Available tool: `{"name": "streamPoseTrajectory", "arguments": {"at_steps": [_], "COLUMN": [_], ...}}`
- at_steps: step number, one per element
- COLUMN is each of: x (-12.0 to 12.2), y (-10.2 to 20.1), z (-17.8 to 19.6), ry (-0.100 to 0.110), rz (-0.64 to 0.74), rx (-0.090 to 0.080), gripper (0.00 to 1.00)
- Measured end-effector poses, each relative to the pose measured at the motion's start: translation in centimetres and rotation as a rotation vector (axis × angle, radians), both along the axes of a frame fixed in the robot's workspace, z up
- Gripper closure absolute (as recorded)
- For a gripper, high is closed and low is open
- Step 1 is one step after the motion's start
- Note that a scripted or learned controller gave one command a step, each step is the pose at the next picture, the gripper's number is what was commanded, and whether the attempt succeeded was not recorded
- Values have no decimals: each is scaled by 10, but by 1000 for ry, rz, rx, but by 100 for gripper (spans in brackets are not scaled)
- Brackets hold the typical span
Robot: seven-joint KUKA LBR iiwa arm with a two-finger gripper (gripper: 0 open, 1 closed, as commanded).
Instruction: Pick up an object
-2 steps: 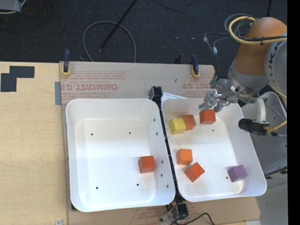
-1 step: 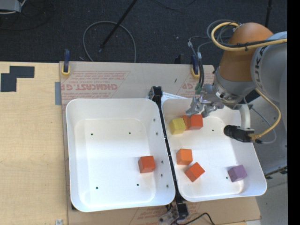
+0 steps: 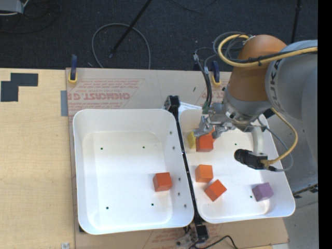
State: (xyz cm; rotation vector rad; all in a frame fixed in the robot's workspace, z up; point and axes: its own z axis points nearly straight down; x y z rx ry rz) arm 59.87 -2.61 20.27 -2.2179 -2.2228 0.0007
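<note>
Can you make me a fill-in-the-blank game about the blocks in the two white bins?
1. The left bin has just ____ block in it, an orange one.
2. The block in the right bin's near right corner is ____.
3. The gripper is right above an orange block in the ____ bin.
4. Beside that block, next to the divider, sits a small ____ block.

Missing words: one; purple; right; yellow
</note>
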Motion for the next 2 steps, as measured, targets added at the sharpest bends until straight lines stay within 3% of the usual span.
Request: {"name": "streamPoseTrajectory", "arguments": {"at_steps": [2], "x": [-56], "y": [98], "z": [24], "ry": [-1], "rz": [2], "rx": [0], "gripper": [100]}}
